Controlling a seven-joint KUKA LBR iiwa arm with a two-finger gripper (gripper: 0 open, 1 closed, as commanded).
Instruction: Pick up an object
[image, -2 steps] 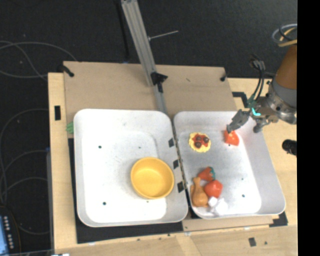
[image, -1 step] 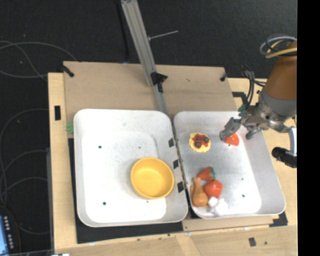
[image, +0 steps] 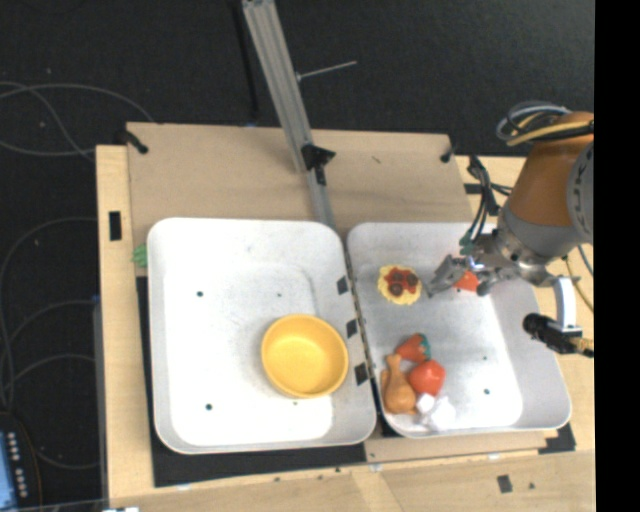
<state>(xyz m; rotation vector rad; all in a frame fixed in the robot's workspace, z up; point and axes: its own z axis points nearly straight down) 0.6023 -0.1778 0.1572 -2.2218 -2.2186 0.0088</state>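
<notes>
**A:** Where was the gripper (image: 462, 277) at that moment?

**B:** Over the upper part of the right bin (image: 520, 400), with the arm (image: 545, 195) reaching in from the right. A small orange-red object (image: 467, 283) sat right at the jaws, but it was too small and blurred for me to name.

**A:** Were the jaws clenched on it?

**B:** I could not tell. The piece lay at the fingertips, yet the view did not make clear whether it was pinched between them or merely lying beside them. So I would not have called it held.

**A:** What else was within reach?

**B:** Just to the left of the gripper lay a small yellow disc with red toppings (image: 399, 284), much like a toy pizza. Lower in the same bin was a cluster: a toy tomato (image: 427, 376), a toy drumstick (image: 397, 385), a red piece with a green tip (image: 411, 348), and something white (image: 436, 410) against the near rim. The left bin (image: 200, 260) carried a yellow bowl (image: 304, 354), well apart from the gripper.

**A:** Which step did you take it for?

**B:** The grasp itself, or the instant around it. The gripper seemed low in the bin, at the orange-red piece, not travelling between the two bins on the counter (image: 220, 165).

**A:** And what did the next move call for?

**B:** A straight lift, I judged, to prove the grip. If the piece rose with the jaws, the pick was good; if it stayed on the bin floor, the arm needed to come down again, centred on it.
</notes>
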